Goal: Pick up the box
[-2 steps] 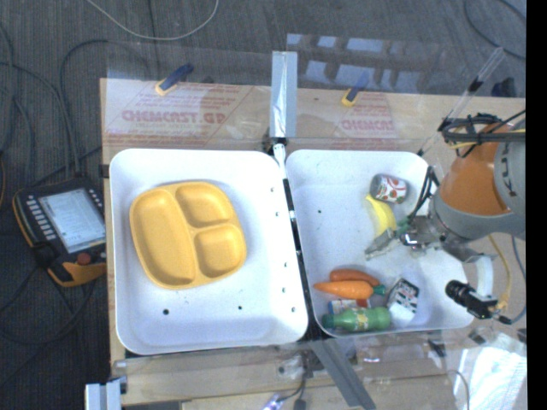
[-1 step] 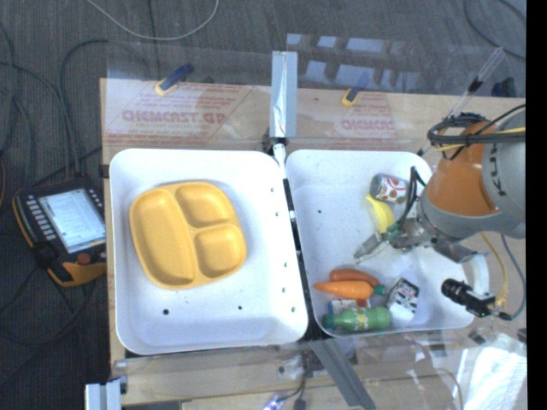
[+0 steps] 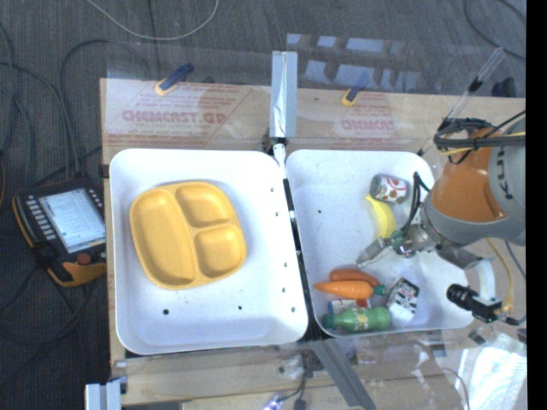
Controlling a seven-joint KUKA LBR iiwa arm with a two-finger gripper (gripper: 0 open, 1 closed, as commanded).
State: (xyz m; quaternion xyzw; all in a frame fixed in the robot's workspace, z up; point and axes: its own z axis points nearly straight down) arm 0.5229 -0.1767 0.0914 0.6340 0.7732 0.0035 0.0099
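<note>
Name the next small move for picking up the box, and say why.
Probably shift the gripper toward the near edge of the right bin and lower it over the small box. The gripper sits above the box, nearer the banana, and holds nothing.

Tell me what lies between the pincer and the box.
In the camera view, bare white bin floor separates the pincer from the small box just below it; nothing lies between them.

Bright, even overhead light with soft shadows, glare on the white bins point(image 3: 205, 336), and slightly soft focus throughout.
</note>
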